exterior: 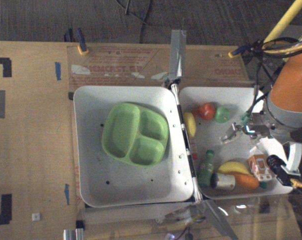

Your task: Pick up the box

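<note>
A: State the position of the box and the room around it

B: The box (259,167), orange and white, lay in the right bin (218,98) near that bin's front right corner. A carrot (247,181) lay just beside it toward the front rim, and a banana (234,166) lay just beside it on the left. The gripper (238,130) hung over the right half of the same bin, behind the box; whether its fingers were apart or closed could not be told, and nothing was seen between them.

A: State the open floor in each bin

B: The left bin (88,134) held a green divided plate (136,133) near its centre, with bare floor along all four walls. The right bin had bare floor in its middle; items lay along the back, the divider wall and the front rim.

A: Give the count per item

B: Bins, two. Plates, one. Boxes, one. Bananas, two, the second (190,124) against the divider. Carrots, one. Red fruit (207,111), one. Green fruit (222,114), one. Green bottle (207,167), one
</note>
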